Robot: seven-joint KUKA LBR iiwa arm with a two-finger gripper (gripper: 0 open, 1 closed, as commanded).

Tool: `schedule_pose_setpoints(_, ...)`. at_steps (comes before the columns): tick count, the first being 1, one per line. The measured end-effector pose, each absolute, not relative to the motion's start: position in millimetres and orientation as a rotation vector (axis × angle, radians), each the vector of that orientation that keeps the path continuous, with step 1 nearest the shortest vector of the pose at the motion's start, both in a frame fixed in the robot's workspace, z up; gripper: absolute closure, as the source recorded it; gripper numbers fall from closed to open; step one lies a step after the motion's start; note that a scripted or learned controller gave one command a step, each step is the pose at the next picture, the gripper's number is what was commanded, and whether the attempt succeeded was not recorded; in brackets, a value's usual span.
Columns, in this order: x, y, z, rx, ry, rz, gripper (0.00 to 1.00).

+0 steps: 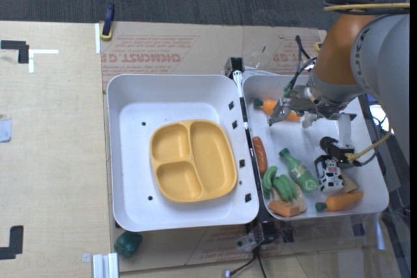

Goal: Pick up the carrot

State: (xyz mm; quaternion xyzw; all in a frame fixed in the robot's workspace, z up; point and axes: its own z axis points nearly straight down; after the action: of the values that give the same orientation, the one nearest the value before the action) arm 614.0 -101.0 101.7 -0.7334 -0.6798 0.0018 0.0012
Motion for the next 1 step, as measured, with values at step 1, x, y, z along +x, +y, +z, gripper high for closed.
schedule_pose_setpoints(1,650.2,-113.7,85.7,-2.531,-1.807,0.052,0.0)
